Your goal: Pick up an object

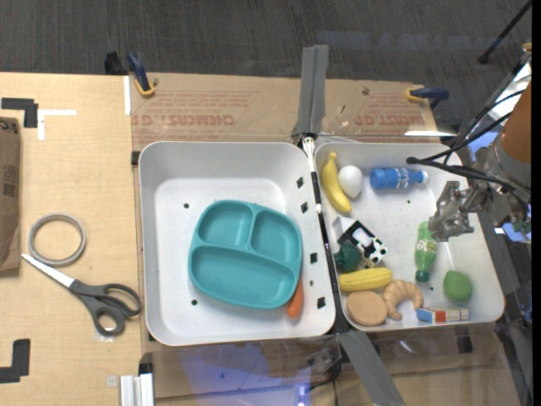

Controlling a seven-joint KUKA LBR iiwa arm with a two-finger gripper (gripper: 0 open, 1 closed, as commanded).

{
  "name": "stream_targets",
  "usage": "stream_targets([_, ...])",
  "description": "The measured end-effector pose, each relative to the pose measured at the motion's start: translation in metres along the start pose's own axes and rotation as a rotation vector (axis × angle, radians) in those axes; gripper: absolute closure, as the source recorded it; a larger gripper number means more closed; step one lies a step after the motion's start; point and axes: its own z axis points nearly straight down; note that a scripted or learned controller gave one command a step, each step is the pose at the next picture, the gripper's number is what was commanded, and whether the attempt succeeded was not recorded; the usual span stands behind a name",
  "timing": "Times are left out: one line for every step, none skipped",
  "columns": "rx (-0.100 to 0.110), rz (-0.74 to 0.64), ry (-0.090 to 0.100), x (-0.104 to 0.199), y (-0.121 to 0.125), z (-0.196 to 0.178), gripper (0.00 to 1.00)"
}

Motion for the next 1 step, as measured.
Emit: stream_targets([0.0,-0.029,0.0,0.0199,-0.0245,0.1158,0.0])
